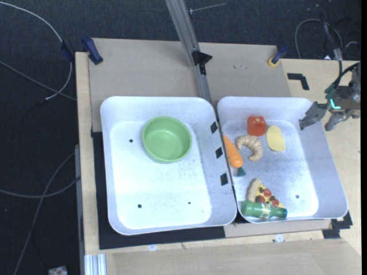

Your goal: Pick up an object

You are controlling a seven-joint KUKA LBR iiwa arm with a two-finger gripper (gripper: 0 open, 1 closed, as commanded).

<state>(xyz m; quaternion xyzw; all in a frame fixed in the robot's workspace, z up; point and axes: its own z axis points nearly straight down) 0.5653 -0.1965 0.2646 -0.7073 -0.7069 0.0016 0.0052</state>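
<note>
The right bin (pixel 309 171) holds a red block (pixel 256 125), a yellow lemon-like piece (pixel 276 138), a tan croissant (pixel 251 146), an orange carrot (pixel 232 152), a pizza slice (pixel 262 193) and a green bottle (pixel 262 211) lying at the front rim. My gripper (pixel 321 118) hovers at the bin's far right edge, to the right of the lemon piece and apart from it. Its two dark fingers are spread open with nothing between them.
The left bin (pixel 126 211) holds a green bowl (pixel 167 139). A metal pole (pixel 183 22) slants down from the top to the gap between the bins. Blue and yellow clamps (pixel 92 50) sit at the board's back corners. Cables lie on the dark floor.
</note>
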